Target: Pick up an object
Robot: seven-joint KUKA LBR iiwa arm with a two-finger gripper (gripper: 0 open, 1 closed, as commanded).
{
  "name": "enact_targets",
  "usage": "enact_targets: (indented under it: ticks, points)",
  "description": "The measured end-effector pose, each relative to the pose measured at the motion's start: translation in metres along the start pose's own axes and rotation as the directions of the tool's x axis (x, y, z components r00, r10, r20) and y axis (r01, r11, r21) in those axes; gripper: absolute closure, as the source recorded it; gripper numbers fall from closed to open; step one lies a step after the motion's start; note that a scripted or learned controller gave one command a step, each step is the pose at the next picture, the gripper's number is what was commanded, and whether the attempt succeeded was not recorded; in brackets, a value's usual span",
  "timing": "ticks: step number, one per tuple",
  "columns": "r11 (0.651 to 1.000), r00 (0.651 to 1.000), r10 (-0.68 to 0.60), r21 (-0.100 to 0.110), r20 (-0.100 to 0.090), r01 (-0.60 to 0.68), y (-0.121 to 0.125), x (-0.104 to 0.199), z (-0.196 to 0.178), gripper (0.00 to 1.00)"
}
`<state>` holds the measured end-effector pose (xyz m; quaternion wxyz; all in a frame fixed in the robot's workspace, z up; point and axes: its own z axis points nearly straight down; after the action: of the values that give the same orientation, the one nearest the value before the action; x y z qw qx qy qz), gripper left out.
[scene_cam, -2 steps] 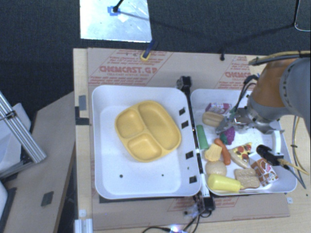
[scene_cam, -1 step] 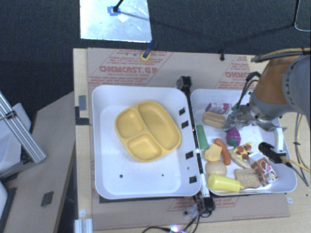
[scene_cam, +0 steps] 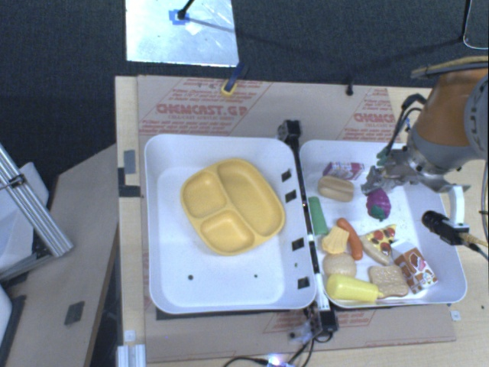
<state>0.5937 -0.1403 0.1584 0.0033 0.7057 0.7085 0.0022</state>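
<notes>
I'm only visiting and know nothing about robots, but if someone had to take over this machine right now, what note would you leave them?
Claw: low in the right bin, just above the purple toy. Whether it is open or shut cannot be told, and nothing is visibly held.
Things: the right bin holds toy foods: a hot dog bun, green stick, carrot, pizza slice, bread slice and yellow piece. The left bin holds a yellow divided plate.
Done: no pick confirmed.
Left: grasp one object and lift it.
</notes>
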Motion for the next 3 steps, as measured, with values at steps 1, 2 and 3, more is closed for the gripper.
enact_targets:
  ticks: [1,2,3]
  points:
    - [1.000,1.000,-0.001,0.001,0.000,0.001,0.002,-0.003,-0.044,1.00]
    - [1.000,1.000,-0.001,0.003,-0.001,0.001,0.004,-0.003,-0.068,1.00]
    - [1.000,1.000,-0.005,0.006,-0.003,0.005,-0.007,0.041,-0.073,1.00]
